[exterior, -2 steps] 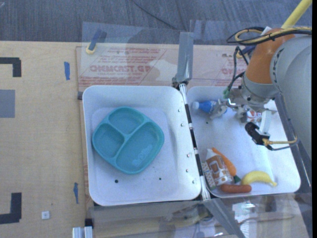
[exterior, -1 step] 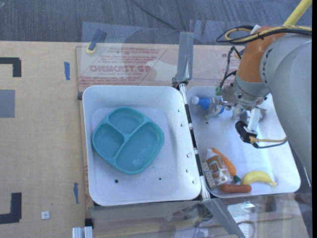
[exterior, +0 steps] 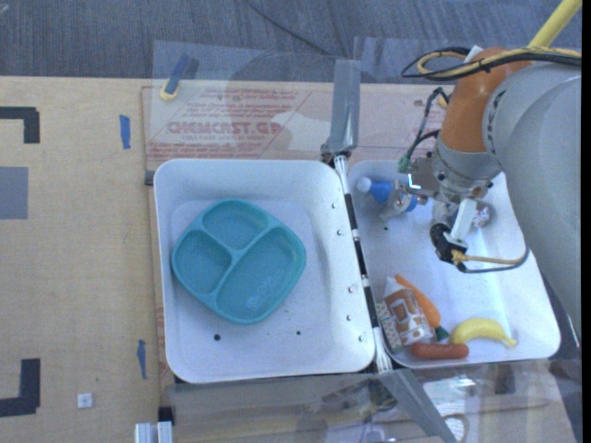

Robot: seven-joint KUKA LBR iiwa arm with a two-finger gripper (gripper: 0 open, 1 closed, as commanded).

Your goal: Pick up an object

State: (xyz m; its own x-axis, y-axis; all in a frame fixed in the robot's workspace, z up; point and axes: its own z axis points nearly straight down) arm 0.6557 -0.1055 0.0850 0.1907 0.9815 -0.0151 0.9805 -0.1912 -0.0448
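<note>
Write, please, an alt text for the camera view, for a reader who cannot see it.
A grey robot arm reaches from the right over the right white bin, its end effector near a small blue and white object. A banana, a carrot and a snack packet lie at the bin's near edge. The left bin holds a teal divided plate.

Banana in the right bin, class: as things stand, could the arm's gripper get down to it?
Probably yes. The banana lies uncovered near the front of the right bin, with nothing above it. The gripper is at that bin's far end, and the sausage lies close beside the banana and might crowd a grasp.
</note>
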